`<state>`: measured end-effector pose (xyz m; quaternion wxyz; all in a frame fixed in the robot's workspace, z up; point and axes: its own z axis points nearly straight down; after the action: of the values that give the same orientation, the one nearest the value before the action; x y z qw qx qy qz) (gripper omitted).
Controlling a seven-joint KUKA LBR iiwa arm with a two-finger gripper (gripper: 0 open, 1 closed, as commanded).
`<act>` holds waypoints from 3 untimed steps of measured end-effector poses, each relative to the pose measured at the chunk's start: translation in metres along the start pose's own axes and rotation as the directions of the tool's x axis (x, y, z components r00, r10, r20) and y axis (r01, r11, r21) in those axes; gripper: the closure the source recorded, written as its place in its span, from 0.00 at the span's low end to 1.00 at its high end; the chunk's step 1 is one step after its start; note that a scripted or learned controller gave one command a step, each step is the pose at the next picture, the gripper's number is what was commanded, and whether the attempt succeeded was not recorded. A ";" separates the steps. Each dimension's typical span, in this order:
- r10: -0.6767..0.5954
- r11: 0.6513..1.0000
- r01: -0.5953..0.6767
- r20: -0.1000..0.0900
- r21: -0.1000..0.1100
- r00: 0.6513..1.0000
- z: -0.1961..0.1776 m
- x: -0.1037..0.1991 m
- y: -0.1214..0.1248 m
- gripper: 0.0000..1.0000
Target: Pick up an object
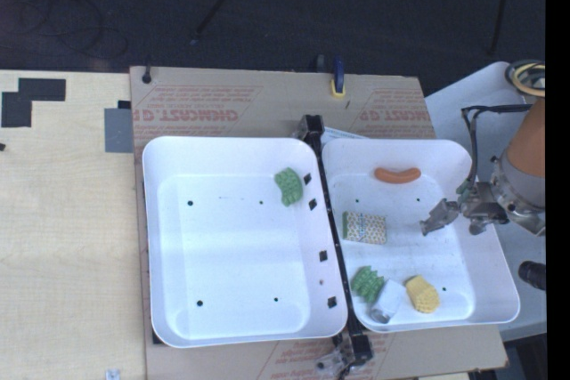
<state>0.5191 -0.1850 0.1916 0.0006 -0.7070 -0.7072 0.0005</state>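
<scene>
Nearest in the right bin [485,303] lie a yellow corn piece [423,295] and a green block [366,282]; farther, a patterned pouch [364,228], then an orange sausage [397,175], long axis left-right. The pincer [451,216] hangs spread and empty, right of the pouch. Descending here risks closing on bare floor.

The gripper [456,218] is being held over the right bin [485,298], near a sausage [397,175] and patterned block [364,228].

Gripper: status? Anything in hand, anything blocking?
Gripper over right bin, nothing seen between fingers. Nearest: patterned block, orange sausage. Path clear.
</scene>
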 end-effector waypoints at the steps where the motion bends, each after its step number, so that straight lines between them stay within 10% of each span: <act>1: -0.005 1.000 0.005 0.009 -0.021 1.000 -0.140 -0.029 0.111 0.00; 2: -0.007 1.000 0.007 0.002 0.000 1.000 -0.141 -0.027 0.106 1.00; 3: -0.005 1.000 0.005 0.001 -0.001 1.000 -0.144 -0.027 0.117 1.00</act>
<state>0.6362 -0.2118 0.3356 -0.0003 -0.7051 -0.7092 0.0006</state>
